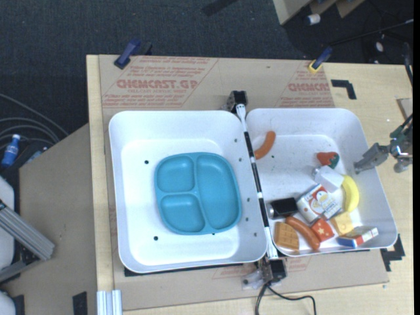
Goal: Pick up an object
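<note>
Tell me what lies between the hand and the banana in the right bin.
Nothing visible does. The hand sits over the right rim of the right bin; the banana lies just below and left of it, with bare bin floor between.

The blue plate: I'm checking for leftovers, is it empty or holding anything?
Empty: the blue plate shows three bare sections in the left bin.

We see a blue divided plate [197, 192] in the left bin [125, 176]. Our gripper [380, 153] hovers at the right bin's [367, 133] right rim, above the banana [351, 193] and the toy food pile.
</note>
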`<state>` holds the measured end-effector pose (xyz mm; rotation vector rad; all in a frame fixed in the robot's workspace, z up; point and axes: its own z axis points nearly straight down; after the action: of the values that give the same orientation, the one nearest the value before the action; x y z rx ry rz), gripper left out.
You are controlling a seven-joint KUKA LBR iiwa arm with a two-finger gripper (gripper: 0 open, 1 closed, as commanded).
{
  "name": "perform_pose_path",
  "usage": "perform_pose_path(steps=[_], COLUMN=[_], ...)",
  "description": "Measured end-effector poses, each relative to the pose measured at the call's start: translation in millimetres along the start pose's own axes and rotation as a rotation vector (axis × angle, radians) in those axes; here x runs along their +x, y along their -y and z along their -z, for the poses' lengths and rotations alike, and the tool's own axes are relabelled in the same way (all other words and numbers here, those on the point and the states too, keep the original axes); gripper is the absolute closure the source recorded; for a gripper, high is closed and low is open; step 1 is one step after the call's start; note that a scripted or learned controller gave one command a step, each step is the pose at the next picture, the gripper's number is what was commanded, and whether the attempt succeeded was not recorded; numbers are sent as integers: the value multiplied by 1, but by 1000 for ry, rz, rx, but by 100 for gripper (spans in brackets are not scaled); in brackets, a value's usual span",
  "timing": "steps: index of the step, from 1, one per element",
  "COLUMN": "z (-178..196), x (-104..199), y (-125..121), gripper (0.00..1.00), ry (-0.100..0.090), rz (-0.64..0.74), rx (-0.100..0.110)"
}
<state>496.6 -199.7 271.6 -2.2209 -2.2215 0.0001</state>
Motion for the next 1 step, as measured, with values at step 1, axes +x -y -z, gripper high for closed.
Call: perform_pose_path(steps=[1], z=[-155], x=[14], y=[-33], gripper=[0], ry=[-2], rz=[0], rx=[3])
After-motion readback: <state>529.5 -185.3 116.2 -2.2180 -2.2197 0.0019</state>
